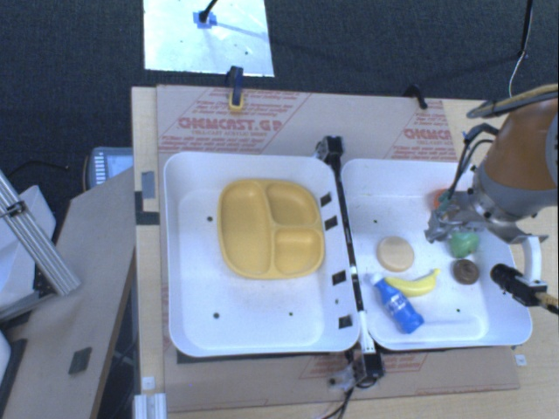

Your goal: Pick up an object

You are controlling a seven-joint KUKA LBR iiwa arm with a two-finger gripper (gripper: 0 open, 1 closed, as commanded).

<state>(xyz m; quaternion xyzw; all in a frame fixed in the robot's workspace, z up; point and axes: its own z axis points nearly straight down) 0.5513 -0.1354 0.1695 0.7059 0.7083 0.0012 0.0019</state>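
Green object [464,243] is your likeliest target: it sits in the right bin [437,334], toward that bin's right side, right under the arm's wrist and partly covered by it. Gripper [450,228] hangs just above and to the left of it, grasp state can't be told from this slanted view, so don't count anything as held. Next to the green thing lie a brown round piece [465,271] just below it, a tan disc [396,253] to its left, a yellow banana [413,282] and a blue bottle [399,305] nearer the bin's front; something orange-red [436,199] peeks out behind the tool. Left bin [188,321] carries a yellow divided plate [269,228], well apart from the arm, ignore it. To do this step well, centre the tool over the green object before descending, since it looks offset to the left now. Come down straight, keep clear of the brown piece so it isn't nudged or pinched along. Green thing looks small and rounded, likely to roll or squirt out, so close around its middle, then lift slowly and check it rises with the tool before calling it picked.
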